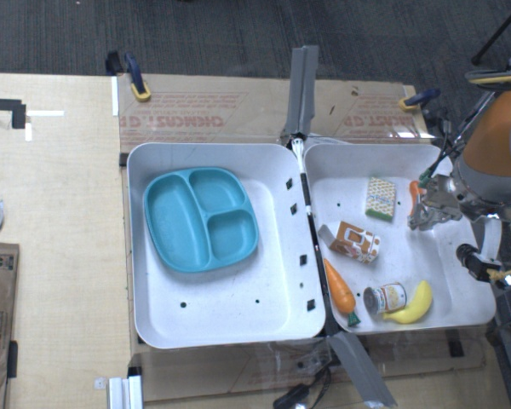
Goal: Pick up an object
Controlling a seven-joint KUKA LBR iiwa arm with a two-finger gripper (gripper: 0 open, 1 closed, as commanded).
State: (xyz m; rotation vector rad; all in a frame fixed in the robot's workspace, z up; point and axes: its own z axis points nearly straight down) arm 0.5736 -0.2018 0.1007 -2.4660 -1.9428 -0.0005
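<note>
Over the right bin's (460, 313) far right side my gripper (427, 215) hangs low, and nothing shows between its jaws; whether they are parted I cannot tell. I judge this the approach step, with nothing picked yet. Candidates lie apart: sponge (381, 198) nearest, carton (356, 242) at centre, carrot (340, 290), can (386, 299) touching banana (413, 305). Next I'd centre over the sponge and descend.

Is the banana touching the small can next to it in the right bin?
Touching. In the camera view the banana curves right against the can, its yellow edge meeting the can's side with no white bin floor between them.
</note>
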